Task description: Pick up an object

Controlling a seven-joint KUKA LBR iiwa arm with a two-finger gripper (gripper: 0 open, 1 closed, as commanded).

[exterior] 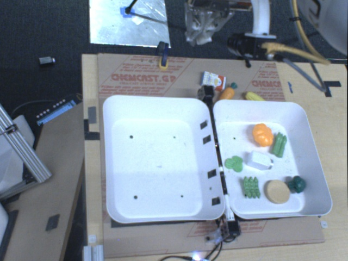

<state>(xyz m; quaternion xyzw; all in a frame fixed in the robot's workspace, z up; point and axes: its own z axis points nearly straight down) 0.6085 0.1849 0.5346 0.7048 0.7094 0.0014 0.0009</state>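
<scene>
Camera view: my gripper (202, 31) hangs high above the table, jaws' state untellable; approach step, next descend toward the orange pepper (262, 134).

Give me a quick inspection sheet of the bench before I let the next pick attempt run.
Surface: cardboard-covered bench bearing the left bin and right bin.
Job's things: in the right bin, orange toy, green bundle, white block, green leaf piece, green ridged piece, tan disc, dark green ball.
Clutter: carrot, yellow piece and small carton behind the bins.
Grippers: gripper raised beyond the bench's far edge, nothing between its fingers.
Cables: yellow hose at the arm.
Surroundings: metal sheet on dark floor.
</scene>
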